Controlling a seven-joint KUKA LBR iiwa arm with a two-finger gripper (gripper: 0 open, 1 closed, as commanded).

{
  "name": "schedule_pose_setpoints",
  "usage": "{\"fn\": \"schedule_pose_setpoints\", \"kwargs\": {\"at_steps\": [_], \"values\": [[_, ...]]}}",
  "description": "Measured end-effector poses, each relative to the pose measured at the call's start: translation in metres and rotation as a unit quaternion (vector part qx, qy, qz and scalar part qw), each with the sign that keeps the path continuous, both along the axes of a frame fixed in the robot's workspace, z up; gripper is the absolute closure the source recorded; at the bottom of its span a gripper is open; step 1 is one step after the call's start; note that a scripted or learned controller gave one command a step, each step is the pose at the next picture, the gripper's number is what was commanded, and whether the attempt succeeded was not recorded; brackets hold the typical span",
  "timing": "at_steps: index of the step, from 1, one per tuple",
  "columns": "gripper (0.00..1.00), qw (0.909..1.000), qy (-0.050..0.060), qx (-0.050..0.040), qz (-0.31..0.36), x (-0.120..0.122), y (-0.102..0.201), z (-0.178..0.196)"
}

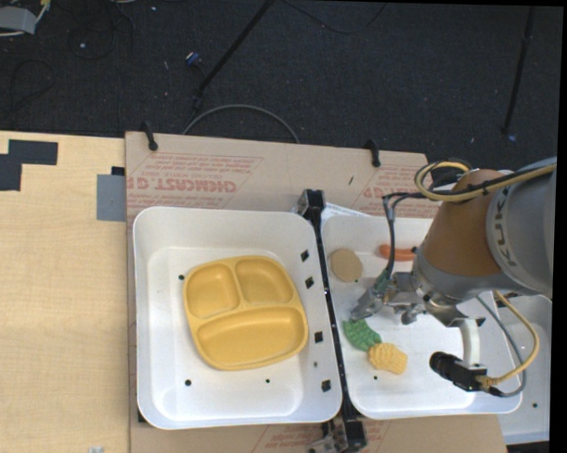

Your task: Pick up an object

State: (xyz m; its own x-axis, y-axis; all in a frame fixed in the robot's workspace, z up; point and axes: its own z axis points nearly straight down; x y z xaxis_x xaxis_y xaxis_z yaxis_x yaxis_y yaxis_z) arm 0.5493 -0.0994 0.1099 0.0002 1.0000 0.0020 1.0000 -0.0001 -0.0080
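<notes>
The hand (pixel 372 301) hangs low in the right white bin (pixel 500 405), just above the green leafy plastic toy (pixel 360 334) — whether it is spread or closed I cannot tell. Just beside the toy lies a yellow knobbly plastic corn piece (pixel 388 358); a tan round disc (pixel 346 264) sits nearer the divider. Both toys look light, stiff and a little slick — best pinched across the narrow middle. The yellow divided plate (pixel 245 311) rests in the left bin (pixel 158 374).

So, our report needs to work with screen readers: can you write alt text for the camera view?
A grey robot arm reaches into the right white bin, its gripper above a green leafy toy beside a yellow corn-like toy. The left white bin holds a yellow divided plastic plate.
</notes>
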Motion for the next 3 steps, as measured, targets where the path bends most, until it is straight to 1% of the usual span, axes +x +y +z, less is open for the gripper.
{"fn": "schedule_pose_setpoints", "kwargs": {"at_steps": [1, 2, 3], "values": [[0.00, 1.0000, -0.004, -0.0008, 0.000, 0.001, 0.001, -0.022], [1.00, 1.0000, -0.003, -0.0002, -0.002, 0.000, 0.000, -0.011], [1.00, 1.0000, -0.004, -0.0009, -0.003, -0.001, -0.008, 0.033]]}}
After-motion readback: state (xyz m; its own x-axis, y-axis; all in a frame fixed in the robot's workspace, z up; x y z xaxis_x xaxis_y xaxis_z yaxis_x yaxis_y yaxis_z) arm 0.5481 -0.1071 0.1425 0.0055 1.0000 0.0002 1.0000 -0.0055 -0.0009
